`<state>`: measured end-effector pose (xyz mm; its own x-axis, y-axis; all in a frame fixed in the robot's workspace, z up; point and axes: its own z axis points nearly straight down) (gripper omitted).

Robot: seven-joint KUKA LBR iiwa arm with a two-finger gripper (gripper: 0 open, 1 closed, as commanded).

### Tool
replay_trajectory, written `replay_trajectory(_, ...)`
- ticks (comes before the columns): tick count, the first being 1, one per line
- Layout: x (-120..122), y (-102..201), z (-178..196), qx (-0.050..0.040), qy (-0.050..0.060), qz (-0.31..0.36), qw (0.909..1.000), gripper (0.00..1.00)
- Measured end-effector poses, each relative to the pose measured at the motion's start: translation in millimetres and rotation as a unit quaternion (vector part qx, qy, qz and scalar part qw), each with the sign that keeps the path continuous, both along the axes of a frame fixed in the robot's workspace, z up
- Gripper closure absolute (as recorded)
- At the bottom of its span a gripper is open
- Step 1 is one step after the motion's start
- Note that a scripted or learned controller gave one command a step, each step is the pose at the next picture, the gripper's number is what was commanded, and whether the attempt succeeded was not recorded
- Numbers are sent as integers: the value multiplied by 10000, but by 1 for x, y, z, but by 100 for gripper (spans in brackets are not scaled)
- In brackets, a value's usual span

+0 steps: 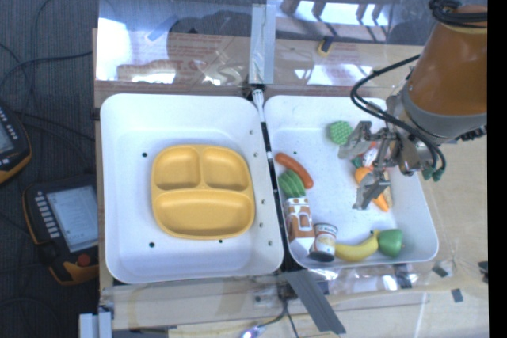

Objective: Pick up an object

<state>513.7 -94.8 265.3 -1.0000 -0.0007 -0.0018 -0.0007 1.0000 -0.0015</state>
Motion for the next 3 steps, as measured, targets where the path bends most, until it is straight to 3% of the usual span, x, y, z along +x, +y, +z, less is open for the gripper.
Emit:
replay_trajectory(1,65,-7,-122,-3,12,56,10000,0)
replay_trajectory(2,109,-83,-175,-13,-54,695,9976,0)
replay_trajectory(3,97,-127,-176,-12,-51,1255,9921,0)
